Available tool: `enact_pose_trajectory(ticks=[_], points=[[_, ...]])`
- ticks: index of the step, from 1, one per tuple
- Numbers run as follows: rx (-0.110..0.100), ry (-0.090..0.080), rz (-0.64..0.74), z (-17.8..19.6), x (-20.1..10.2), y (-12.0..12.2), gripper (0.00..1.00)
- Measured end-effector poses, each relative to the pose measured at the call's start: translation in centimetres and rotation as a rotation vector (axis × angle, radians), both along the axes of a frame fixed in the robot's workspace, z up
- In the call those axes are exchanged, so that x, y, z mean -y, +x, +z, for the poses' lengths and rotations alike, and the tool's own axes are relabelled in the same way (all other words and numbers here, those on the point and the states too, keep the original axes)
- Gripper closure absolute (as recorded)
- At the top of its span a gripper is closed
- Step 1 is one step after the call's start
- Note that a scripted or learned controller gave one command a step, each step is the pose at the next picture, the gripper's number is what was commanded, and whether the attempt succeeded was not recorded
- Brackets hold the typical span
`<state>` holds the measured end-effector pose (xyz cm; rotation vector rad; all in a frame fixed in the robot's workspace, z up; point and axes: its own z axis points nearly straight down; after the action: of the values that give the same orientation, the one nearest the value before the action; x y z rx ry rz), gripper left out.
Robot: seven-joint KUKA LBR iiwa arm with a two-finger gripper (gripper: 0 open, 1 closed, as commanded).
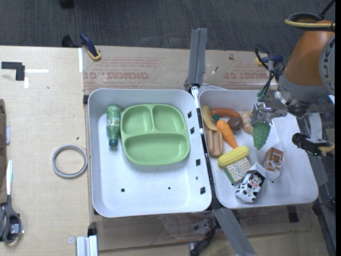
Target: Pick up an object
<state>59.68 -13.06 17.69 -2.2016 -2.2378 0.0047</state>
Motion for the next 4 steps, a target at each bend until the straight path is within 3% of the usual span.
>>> enact_pose_trajectory(ticks=[1, 2, 3, 4], points=[[0.000, -0.002, -0.133, 5.0, -6.1, 1.2, 1.00], [-0.001, -0.002, -0.133, 5.0, -6.1, 1.2, 0.00], [-0.002, -0.003, -0.262, 8.5, -5.8, 3.6, 0.00], [-0.003, -0.001, -0.260, -3.2, -2.6, -1.6, 0.00]])
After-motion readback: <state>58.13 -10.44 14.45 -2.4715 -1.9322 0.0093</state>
